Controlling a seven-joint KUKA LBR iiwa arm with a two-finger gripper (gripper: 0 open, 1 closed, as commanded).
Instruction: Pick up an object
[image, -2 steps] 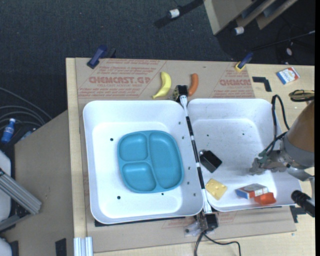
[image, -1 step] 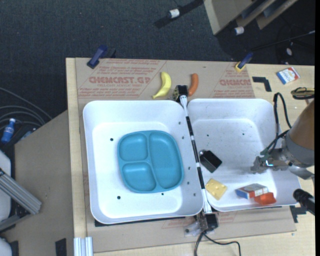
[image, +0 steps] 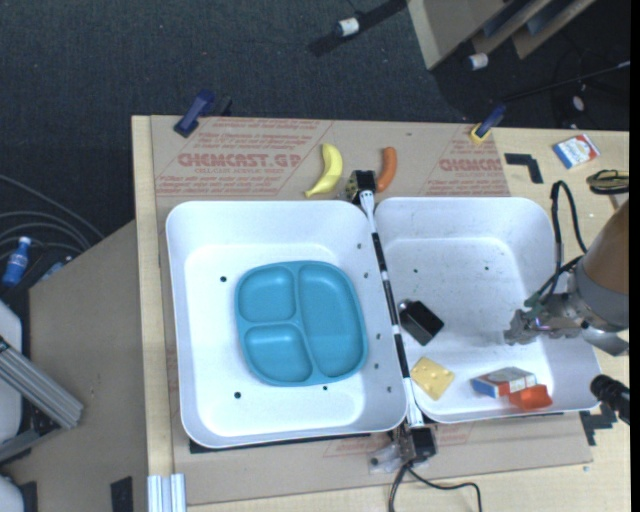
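Objects for picking lie in the right bin (image: 520, 225), and the gripper (image: 530, 328) hangs low over that bin's right half, reaching in from the right on the grey arm (image: 606, 275). Whether its fingers are spread or closed I cannot tell; they show as a small dark cluster, and nothing is visibly caught between them. Nearest to it, just toward the front wall, lies a small boxed item (image: 505, 382) with a red piece (image: 531, 397) touching it, both tucked into the front right corner, probably pushed there by the bin's slope or earlier handling. A yellow cheese-like wedge (image: 431, 377) sits near the front left corner, and a black block (image: 421, 321) lies just beside the divider between the bins. The gripper is apart from all of these, over bare floor, so a grasp here looks unlikely to catch anything. In the left bin (image: 200, 230) rests a blue divided plate (image: 300, 322), centred and flat. Behind the bins, on the counter (image: 250, 150), a toy banana (image: 326, 171) and an orange carrot-like piece (image: 386, 168) lie out of play.
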